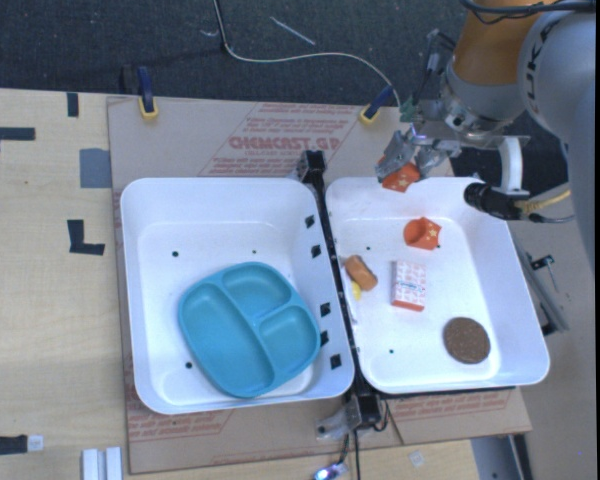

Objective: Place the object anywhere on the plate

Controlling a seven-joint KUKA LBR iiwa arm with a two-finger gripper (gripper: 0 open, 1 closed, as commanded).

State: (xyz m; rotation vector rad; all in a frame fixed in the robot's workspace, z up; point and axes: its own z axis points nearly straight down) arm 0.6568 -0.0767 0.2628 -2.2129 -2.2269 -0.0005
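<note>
A blue divided plate lies in the left bin, toward its front. My gripper hangs over the far left corner of the right bin, well right of and beyond the plate. Its fingers are shut on a small red-orange object, which is lifted off the bin floor.
In the right bin lie an orange piece, a small tan and orange item near the divider, a white and red packet and a brown round disc. Black clips join the bins. A white cable runs behind them.
</note>
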